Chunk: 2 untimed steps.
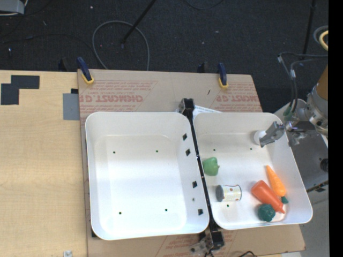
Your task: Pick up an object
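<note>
1 fixed camera looks down, slanted, on 2 white bins [140, 123].

grey arm reaching in from right, gripper [269, 135] low, angled left

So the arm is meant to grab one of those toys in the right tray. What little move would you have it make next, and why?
Probably slide the two-finger gripper toward the camera and lower it over the toys. It sits at the far right of the right white bin, while the small green pepper-like toy, grey-capped cream cylinder, two orange carrot toys and dark green ball all lie nearer the front edge.
</note>
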Tool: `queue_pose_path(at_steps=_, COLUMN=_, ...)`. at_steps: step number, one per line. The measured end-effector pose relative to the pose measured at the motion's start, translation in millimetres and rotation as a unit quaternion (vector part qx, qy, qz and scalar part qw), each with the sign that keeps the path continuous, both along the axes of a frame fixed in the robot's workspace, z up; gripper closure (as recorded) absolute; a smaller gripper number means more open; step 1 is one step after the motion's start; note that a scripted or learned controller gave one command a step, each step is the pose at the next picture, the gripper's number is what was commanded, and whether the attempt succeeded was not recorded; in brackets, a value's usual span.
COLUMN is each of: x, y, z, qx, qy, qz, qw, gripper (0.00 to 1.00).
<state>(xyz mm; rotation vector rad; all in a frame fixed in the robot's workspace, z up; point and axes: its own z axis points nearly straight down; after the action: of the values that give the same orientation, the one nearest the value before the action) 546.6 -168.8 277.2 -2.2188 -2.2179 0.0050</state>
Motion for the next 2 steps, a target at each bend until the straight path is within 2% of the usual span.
queue_pose_path(at_steps=1, x=0.8, y=-0.1, z=2.4, qx=-0.0004, qy=-0.002, qz=0.0, qw=1.0, gripper=0.0)
queue_pose_path(at_steps=2, x=5.1, y=7.4, z=-45.3, qx=0.0001, qy=0.0, qz=0.0, qw=1.0, gripper=0.0)
